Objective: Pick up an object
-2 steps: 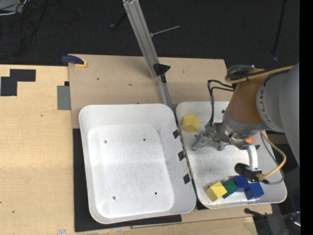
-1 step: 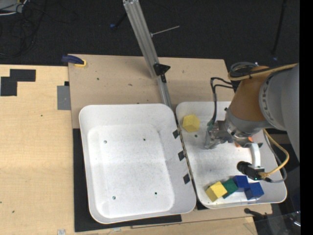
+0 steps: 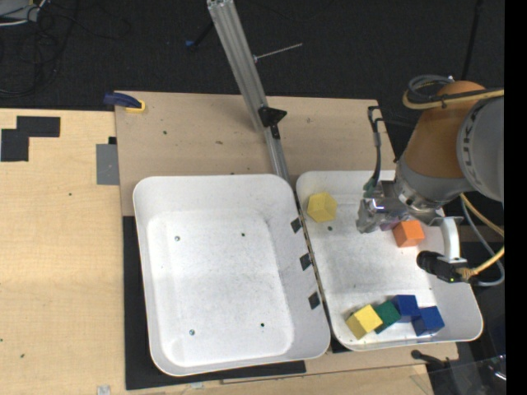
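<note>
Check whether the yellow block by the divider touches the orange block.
Apart. The camera view shows bare white bin floor between the yellow block and the orange block.

robot lab: bench [image 3: 206, 138], white bins [image 3: 165, 196]

Several small blocks are seen in the right-hand white bin [image 3: 329, 303]. A pale yellow block [image 3: 321, 207] is placed near the bin's far left corner, well apart from the others, and is turned slightly askew. An orange block [image 3: 408, 234] is found toward the bin's right side, partly overlapped from above by the arm. Near the bin's front edge a cluster is formed: a yellow block [image 3: 363, 321] at the left, a green block [image 3: 386, 313] touching it, then a blue block [image 3: 406, 305] and a second blue block [image 3: 427, 320] just beside it, closest to the right rim.
</note>
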`<state>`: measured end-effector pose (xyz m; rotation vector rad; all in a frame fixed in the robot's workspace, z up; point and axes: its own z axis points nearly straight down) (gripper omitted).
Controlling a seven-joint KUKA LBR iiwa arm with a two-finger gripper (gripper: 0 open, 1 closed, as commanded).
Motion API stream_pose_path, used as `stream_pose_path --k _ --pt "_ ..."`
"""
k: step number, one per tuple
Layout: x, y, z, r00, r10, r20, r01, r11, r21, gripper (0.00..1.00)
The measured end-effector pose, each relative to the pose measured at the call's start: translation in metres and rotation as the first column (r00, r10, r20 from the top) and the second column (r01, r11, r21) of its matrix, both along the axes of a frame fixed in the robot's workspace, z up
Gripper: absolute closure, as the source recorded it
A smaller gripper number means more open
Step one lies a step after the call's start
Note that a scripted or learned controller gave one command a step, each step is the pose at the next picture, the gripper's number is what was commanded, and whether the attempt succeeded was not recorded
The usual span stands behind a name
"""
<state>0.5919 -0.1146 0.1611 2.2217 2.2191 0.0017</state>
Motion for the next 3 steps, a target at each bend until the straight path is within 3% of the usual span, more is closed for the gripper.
stream_pose_path --k 2,3 --pt "-0.001 0.007 0.088 1.0 0.002 0.0 -0.002 1.0 0.0 1.0" --pt "0.021 0.056 0.078 1.0 0.005 -0.003 -0.005 1.0 0.002 1.0"
